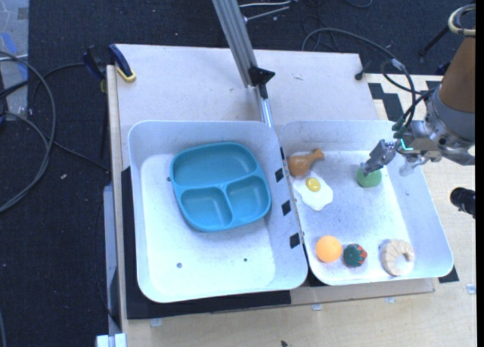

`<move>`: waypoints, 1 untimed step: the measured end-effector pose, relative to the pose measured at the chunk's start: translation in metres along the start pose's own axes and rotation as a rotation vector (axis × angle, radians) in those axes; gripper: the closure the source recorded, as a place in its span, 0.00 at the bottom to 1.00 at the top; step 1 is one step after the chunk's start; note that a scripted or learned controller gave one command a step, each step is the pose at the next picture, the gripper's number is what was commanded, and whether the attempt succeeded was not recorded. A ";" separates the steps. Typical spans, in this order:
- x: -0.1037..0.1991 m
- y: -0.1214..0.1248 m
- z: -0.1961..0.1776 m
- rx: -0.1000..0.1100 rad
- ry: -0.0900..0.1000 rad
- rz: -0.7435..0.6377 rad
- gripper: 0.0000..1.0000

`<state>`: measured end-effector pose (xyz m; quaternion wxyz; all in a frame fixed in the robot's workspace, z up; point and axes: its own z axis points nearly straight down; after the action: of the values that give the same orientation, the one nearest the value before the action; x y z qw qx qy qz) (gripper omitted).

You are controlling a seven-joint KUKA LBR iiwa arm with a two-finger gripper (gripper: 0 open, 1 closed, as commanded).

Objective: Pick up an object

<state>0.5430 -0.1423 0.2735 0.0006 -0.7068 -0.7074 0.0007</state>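
Note:
My gripper [373, 165] hangs over the upper right part of the right bin [423, 217], reaching in from the right. Directly below its tip lies a small round green object [369, 179], touching or almost touching it. Other toy foods lie in the same bin: a brown drumstick [305, 161], a fried egg [314, 192], an orange ball [328, 249], a dark green and red piece [355, 255] and a beige shrimp-like piece [396, 256].
The left bin [151, 262] holds a blue divided plate [221, 185]. A slanted metal pole [236, 28] comes down to the ridge between the two bins. Cables lie on the dark floor around the bench.

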 end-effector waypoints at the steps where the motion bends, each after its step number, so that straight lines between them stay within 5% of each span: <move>1: 0.000 0.000 -0.001 -0.001 0.000 0.000 0.00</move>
<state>0.5433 -0.1423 0.2741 0.0000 -0.7067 -0.7075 0.0003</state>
